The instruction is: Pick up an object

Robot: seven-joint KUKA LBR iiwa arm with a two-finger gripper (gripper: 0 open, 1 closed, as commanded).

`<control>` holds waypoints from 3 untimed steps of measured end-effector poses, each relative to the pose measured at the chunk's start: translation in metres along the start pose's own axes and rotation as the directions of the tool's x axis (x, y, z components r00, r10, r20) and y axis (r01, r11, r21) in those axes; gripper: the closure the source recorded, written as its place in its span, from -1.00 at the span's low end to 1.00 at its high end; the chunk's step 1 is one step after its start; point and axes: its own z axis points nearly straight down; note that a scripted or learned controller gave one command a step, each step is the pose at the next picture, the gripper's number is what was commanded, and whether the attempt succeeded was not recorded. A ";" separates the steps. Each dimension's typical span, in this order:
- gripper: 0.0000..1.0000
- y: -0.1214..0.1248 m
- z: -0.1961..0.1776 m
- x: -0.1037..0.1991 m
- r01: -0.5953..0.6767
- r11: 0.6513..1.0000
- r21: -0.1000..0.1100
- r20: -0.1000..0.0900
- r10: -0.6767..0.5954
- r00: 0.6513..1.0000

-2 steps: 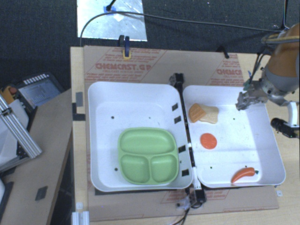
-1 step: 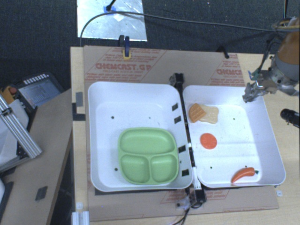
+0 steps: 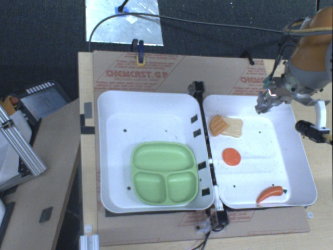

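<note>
Three foods lie in our right bin (image 3: 291,139); our gripper (image 3: 261,106) hovers at its far edge, grip state unreadable.

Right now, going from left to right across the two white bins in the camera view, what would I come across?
Green divided plate in the left bin → toast-like piece → round orange slice → orange pepper-like toy in the right bin. The gripper hangs over the right bin's far right corner.

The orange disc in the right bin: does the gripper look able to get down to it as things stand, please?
Probably yes. The orange disc lies flat on open bin floor, apart from the toast piece and the orange pepper, and the gripper hangs above the same right bin.
</note>
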 end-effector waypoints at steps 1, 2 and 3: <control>1.00 -0.007 0.010 0.051 0.001 1.000 0.002 -0.001 -0.001 1.000; 1.00 -0.013 0.017 0.100 0.001 1.000 0.003 -0.001 -0.001 1.000; 1.00 -0.017 0.021 0.156 0.002 1.000 0.002 -0.002 -0.002 1.000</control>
